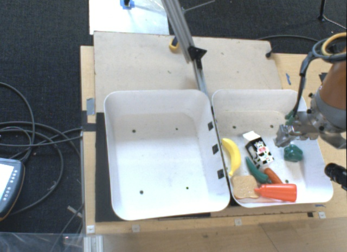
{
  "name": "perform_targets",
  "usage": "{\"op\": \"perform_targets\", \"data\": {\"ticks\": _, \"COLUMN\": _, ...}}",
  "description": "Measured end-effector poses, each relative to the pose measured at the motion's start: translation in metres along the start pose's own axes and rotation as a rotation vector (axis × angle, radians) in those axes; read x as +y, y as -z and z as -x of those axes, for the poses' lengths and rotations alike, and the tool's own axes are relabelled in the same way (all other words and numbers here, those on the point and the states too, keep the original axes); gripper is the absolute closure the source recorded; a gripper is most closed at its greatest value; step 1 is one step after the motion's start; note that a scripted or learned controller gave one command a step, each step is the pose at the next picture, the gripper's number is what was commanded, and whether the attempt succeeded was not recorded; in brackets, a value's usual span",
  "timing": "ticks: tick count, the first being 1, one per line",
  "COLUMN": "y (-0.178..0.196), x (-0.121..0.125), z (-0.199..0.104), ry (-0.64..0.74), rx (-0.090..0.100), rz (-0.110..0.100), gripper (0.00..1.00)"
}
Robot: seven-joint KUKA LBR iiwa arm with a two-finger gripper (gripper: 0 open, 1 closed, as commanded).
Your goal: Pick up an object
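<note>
On the desk [135, 61], two white bins sit side by side. The end effector [288, 135] hangs in the right bin [255, 102], just above a teal toy [293, 153]; its state I cannot tell. Approach seems underway; next, descend and close on it.

Smooth white plastic bins [162, 104] on a matt wooden bench [227, 61].
</note>
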State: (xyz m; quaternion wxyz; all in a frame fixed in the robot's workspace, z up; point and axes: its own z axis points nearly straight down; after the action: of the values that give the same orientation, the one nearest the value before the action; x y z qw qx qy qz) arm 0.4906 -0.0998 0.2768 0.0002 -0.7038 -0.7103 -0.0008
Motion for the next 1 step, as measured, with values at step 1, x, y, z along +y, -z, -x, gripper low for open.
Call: {"op": "perform_targets", "data": {"ticks": 1, "y": -0.012, "x": 0.0043, "z": -0.0625, "ry": 0.003, "rx": 0.001, "rz": 0.001, "gripper": 1.0}}
